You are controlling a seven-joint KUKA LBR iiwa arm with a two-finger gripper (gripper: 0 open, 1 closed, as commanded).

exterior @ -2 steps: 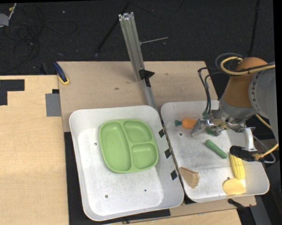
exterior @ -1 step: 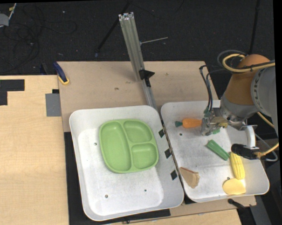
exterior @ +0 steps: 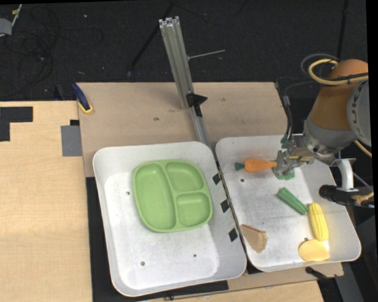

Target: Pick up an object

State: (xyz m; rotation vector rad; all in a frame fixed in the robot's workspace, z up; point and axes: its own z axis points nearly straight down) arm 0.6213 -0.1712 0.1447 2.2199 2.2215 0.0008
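An orange carrot [exterior: 258, 165] with a green tip lies at the back of the right bin [exterior: 266, 203]. My gripper [exterior: 285, 168] hangs low at the carrot's right end, touching or just above it. The grey arm with its orange band [exterior: 337, 103] reaches in from the right. In the same bin lie a green stick-shaped piece [exterior: 292, 201], a yellow corn cob [exterior: 317, 220], a yellow rounded piece [exterior: 314, 250] and a brown wedge [exterior: 255, 238].
The left bin [exterior: 118, 244] holds a green divided plate [exterior: 173, 195]. A metal post [exterior: 180, 66] rises behind the bins, near the seam between them. Black clips [exterior: 224, 205] sit along the seam. Bare floor shows in the middle of the right bin.
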